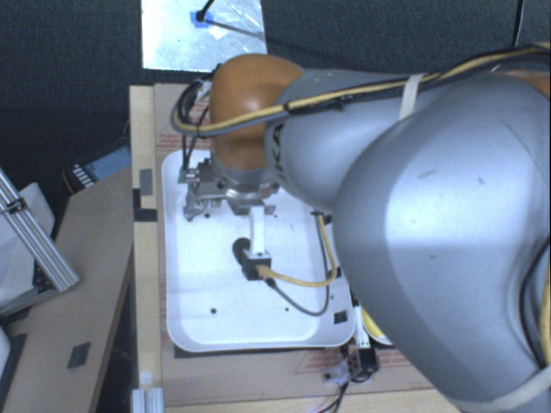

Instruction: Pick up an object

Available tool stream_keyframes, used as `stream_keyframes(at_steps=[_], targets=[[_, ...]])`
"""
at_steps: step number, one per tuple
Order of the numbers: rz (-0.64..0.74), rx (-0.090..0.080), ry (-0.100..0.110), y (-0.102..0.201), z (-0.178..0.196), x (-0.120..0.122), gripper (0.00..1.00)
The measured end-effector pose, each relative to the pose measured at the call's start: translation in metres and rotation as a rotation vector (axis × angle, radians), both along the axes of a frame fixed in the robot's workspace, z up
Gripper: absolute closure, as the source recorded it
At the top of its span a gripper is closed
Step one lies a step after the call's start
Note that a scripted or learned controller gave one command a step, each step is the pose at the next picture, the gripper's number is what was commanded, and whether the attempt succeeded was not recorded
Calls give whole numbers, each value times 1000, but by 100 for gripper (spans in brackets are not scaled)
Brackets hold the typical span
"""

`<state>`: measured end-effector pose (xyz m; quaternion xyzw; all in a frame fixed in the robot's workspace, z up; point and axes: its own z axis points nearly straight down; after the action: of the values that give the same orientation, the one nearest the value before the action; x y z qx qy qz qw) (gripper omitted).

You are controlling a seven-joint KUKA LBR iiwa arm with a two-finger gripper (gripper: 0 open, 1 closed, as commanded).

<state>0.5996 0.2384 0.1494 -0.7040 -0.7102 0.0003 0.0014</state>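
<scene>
Item, object: which one is meant cannot be told; judged hidden beneath the wrist.
Item, gripper [225, 198]: low over the far end of the white bin [207, 334], presumably lowered there for a downward grasp; open or closed, cannot tell.
Item, arm [430, 231]: overhangs the bin's right side.
Item, table [145, 265]: carries the bin.

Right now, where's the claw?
In the camera view, the claw hangs over the upper left part of the white bin, directly below the arm's orange band.
</scene>
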Motion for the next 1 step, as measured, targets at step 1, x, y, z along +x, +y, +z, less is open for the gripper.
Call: stream_keyframes(at_steps=[1], targets=[[-7,-4,9,-4,-51,-77,0]])
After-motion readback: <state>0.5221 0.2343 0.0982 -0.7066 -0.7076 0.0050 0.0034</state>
